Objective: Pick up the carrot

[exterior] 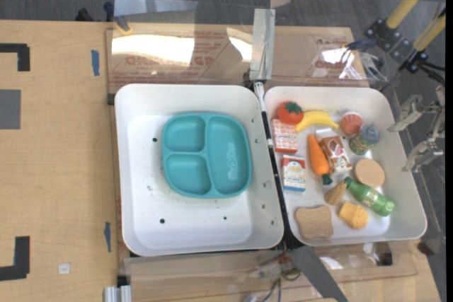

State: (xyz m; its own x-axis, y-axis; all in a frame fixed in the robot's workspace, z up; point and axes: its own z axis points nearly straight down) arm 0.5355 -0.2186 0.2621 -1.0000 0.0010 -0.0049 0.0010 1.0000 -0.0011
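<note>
Left of centre you see the teal plate (207,154) in the left bin (134,152). In the right bin (407,201), the carrot (318,154) lies nearly upright in the frame, probably tapering downward, crowded between small boxes (290,155). Where the gripper stands, you cannot tell.

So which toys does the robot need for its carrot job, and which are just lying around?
For the job:
- carrot, in the right bin

Just lying about:
- tomato
- banana
- green bottle
- bread slice
- corn
- two small cartons
- teal divided plate, in the left bin
</note>
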